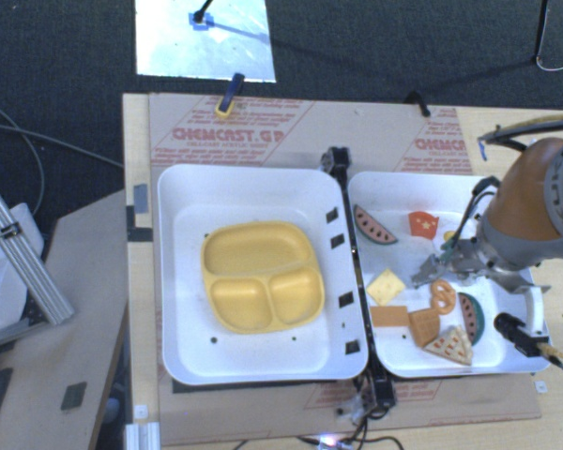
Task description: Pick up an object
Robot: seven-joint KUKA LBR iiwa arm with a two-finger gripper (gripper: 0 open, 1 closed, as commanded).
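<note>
Arm [535, 204] is reaching in from the right over the right bin [394, 190]; orange band sitting above the wrist; tool [432, 272] is hanging low in the bin's middle, just above the pretzel [442, 295] & right of the cheese [386, 286]; can't tell if it's clenched or released from this angle, & nothing is showing between its tips.

Right bin is carrying the toy food: watermelon slice [373, 225] lying up-left near the divider; red piece [423, 223] just right of it, apart; yellow cheese square sitting mid-left; pretzel lying just beside the tool's tip, touching or nearly, can't tell which; 2nd melon slice [471, 315] w/ green rind lying right of the pretzel; tan cracker [389, 316] lying flat at lower left; brown bread piece [424, 326] touching it on the right; pizza wedge [449, 347] lying at the front wall, just below the bread.

Left bin [178, 251] is holding a yellow tray [261, 275] w/ three compartments, sitting about centre, slightly turned.

Both bins are resting side by side on a cardboard sheet [263, 129] w/ red print on the bench [136, 157]; a blue-yellow clip [230, 97] is lying at the sheet's far edge; a shiny plate [202, 22] is lying on the dark floor beyond.
</note>
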